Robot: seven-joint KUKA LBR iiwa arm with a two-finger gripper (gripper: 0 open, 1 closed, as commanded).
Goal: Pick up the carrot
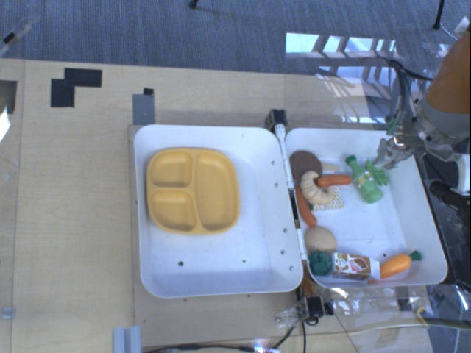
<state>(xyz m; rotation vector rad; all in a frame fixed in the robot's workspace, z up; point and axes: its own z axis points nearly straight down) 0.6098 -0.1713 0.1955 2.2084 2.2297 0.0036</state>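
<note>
The carrot (396, 265), orange with a small green top, lies at the near right corner of the right bin (412, 219), beside a brown and white packet (352, 265). My gripper (388, 154) hangs at the far right of that bin, well away from the carrot. It is just above and to the right of a green leafy toy (367, 179). The arm's orange band (449, 87) shows above it at the right edge.
The right bin's left side holds a brown lump (303, 161), a cream curl (313, 189), two red sausages (335, 181) (305, 210), a beige ball (321, 238) and a dark green piece (320, 262). A yellow divided plate (193, 190) sits in the left bin (221, 271).
</note>
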